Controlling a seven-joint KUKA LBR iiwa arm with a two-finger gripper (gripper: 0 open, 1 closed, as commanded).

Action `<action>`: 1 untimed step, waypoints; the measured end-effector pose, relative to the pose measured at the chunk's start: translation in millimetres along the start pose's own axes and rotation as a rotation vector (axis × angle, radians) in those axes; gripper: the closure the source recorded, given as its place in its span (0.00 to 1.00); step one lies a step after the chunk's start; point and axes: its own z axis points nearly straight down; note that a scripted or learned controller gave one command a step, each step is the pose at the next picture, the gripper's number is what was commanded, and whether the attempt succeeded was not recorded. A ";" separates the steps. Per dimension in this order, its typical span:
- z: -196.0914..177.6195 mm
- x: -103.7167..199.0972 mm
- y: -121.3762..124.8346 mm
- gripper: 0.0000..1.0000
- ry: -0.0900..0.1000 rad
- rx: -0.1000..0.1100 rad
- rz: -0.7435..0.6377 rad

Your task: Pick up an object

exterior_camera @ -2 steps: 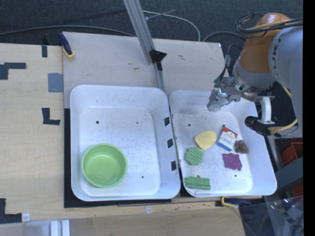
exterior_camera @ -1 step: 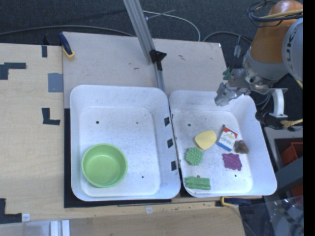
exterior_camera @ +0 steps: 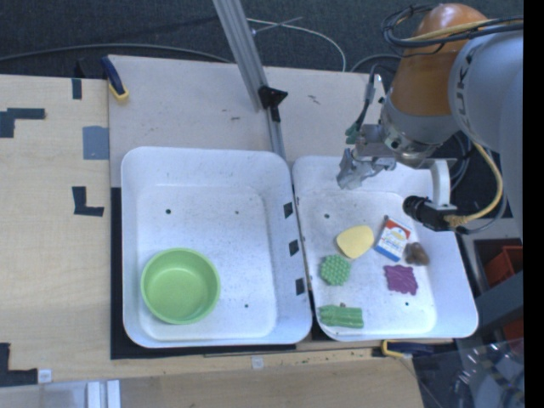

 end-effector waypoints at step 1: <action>3.6 43.9 3.2 1.00 0.000 0.000 0.001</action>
